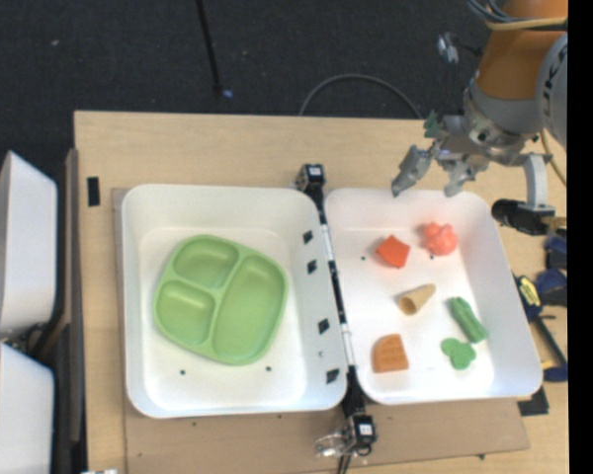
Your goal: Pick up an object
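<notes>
My gripper [433, 178] hangs above the far rim of the right bin [494, 378], open, with nothing between its fingers [409, 174]. Below it in that bin lie a pink lumpy toy [438, 237] and an orange-red block [393, 252]. Further toward the front sit a tan cone [415, 298], a green stick-shaped piece [466, 319], a small green piece [459, 353] and an orange wedge [389, 354]. The pink toy is the nearest to the gripper.
The left bin [148, 383] holds a green divided plate [220, 298]. A black clip [310, 177] sits at the far end of the seam between the bins. Tools lie on the bench at the right edge [534, 294].
</notes>
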Robot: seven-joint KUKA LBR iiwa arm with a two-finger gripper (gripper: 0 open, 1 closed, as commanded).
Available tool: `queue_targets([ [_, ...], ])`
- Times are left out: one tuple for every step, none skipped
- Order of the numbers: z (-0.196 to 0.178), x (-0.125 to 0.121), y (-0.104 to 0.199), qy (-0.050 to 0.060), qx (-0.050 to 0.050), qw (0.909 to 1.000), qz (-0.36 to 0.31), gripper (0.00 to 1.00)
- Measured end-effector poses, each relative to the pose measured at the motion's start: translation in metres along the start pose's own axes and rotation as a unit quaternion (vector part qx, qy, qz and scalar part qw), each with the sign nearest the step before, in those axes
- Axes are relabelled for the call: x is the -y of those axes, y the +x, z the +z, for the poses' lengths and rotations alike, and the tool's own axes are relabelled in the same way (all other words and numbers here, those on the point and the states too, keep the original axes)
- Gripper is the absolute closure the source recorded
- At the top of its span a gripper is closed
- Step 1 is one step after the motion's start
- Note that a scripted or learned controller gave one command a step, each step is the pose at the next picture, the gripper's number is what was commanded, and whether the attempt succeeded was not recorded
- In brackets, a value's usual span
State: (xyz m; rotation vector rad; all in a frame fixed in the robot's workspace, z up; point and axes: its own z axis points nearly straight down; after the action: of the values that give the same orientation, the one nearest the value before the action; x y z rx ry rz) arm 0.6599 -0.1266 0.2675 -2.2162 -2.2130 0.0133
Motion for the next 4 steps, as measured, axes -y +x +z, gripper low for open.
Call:
queue_targets([
  [-0.007,-0.002,0.000,-0.006,0.000,1.0000,-0.001,0.00],
  [0.051,-0.006,0.008,-0.003,0.001,1.0000,-0.003,0.00],
  [0.115,0.000,0.010,-0.003,0.001,1.0000,-0.001,0.00],
  [0.170,0.000,0.008,-0.004,0.001,1.0000,0.000,0.00],
])
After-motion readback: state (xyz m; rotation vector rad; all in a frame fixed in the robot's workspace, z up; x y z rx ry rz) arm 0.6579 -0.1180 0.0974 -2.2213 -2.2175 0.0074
